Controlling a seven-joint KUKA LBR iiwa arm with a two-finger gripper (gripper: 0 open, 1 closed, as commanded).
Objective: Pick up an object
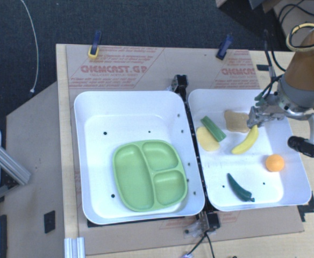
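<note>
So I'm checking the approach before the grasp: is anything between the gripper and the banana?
Nothing visible does. The gripper hangs right above the banana's upper end in the right bin. The tan piece lies just beside it, left of the gripper, not between them.

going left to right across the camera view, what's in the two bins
green divided plate in the left bin → then in the right bin: yellow lemon-like piece, dark green pepper, banana, orange ball. Gripper hovers above the banana's upper end.
</note>
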